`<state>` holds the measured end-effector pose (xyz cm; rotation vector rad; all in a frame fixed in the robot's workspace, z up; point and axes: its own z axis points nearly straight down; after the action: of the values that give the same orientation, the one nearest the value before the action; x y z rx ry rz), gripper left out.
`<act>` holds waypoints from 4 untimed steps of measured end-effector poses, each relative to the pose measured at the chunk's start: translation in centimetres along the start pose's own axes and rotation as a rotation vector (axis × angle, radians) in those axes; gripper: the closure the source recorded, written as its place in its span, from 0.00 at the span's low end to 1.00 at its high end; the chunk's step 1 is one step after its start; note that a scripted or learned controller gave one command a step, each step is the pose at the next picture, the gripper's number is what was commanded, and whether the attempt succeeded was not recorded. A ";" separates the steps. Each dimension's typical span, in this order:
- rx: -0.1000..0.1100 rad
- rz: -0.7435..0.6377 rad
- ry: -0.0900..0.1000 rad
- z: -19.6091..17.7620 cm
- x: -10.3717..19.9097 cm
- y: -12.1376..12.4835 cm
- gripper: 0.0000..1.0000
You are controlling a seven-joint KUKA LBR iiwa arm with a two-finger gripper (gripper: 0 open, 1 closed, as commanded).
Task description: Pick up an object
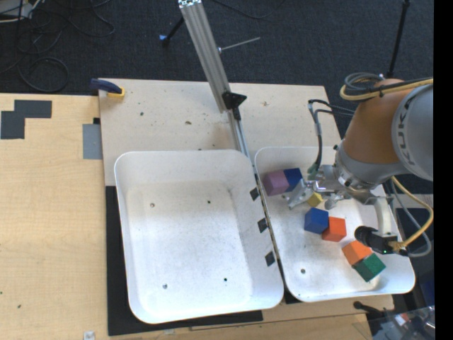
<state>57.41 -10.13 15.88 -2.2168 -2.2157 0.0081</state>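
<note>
Arm reaching into the right bin (396,283) among the blocks.

From the camera view, the gripper (306,197) is hovering low by a yellow block (314,200), just right of the purple block (275,182) and dark blue block (293,176); whether its jaws are spread, I cannot tell. Nearer are lying a blue block (316,222), red block (334,229), orange block (357,251) and green block (369,267). Judging by this, the grasp is still pending: next, closing squarely, then lifting.

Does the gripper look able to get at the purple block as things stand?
Probably yes: the gripper sits beside the purple block, whose top is uncovered. The bin wall and a blue block crowd its sides.
</note>
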 end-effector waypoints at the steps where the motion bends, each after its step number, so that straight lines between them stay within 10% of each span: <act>1: -0.013 0.001 -0.006 3.7 -0.2 0.3 0.00; 2: -0.018 0.008 -0.004 2.4 -0.3 0.4 1.00; 4: -0.012 0.003 -0.002 -8.4 -1.4 0.9 1.00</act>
<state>58.35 -11.56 24.30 -2.2270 -2.2200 -0.0025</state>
